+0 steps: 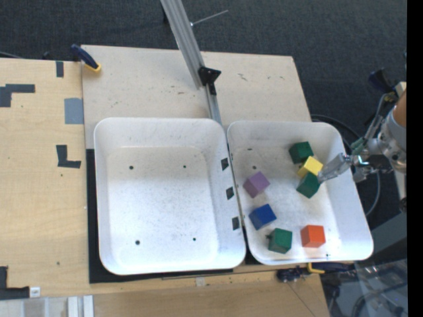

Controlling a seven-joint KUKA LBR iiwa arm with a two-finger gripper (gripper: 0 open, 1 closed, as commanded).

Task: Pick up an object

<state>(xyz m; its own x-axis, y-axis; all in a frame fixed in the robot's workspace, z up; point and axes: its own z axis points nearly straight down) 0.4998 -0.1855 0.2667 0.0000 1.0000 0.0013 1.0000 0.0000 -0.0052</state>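
Note:
The right bin (344,197) holds several small blocks. A dark green block (301,152), a yellow block (310,166) and another green block (308,186) cluster near its right wall. A purple block (256,183) and a blue block (262,215) lie toward its left side. A third green block (280,240) and an orange block (313,236) rest near its front. My gripper (330,170) reaches in over the right wall, its tip right beside the yellow block and the green one below it. Nothing is visibly held.
The left bin (106,177) stands beside the right one, with a shared ridge between them. A slanted metal rail (188,41) runs down from the top to the bins' junction. Cables and the arm base (396,131) sit at the far right.

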